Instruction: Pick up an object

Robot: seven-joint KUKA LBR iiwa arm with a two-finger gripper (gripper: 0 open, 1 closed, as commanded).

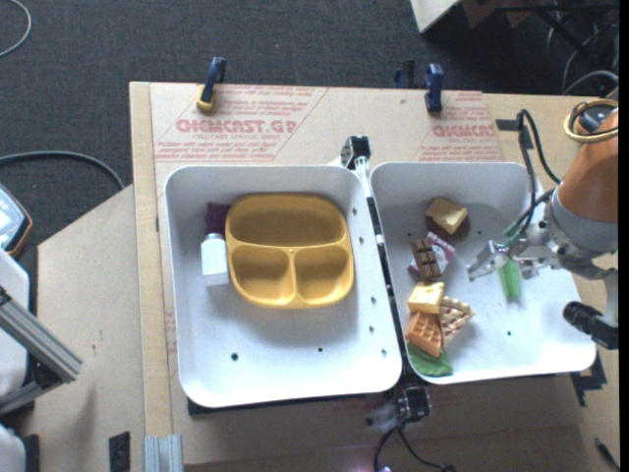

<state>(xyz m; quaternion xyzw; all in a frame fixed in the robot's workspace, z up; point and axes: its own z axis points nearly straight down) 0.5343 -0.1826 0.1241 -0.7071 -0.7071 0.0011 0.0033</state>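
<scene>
Resting on cardboard-topped bench (295, 116), two white bins (197, 342)

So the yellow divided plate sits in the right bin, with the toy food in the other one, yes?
Not quite. The camera view shows the yellow divided plate in the left bin; the toy food lies in the right bin, near the gripper.

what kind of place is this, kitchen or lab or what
Probably a robotics lab bench, not a kitchen: two white bins sit on a board held by clamps, a robot arm reaches in, and the waffle and other pieces look like toy food.
</scene>
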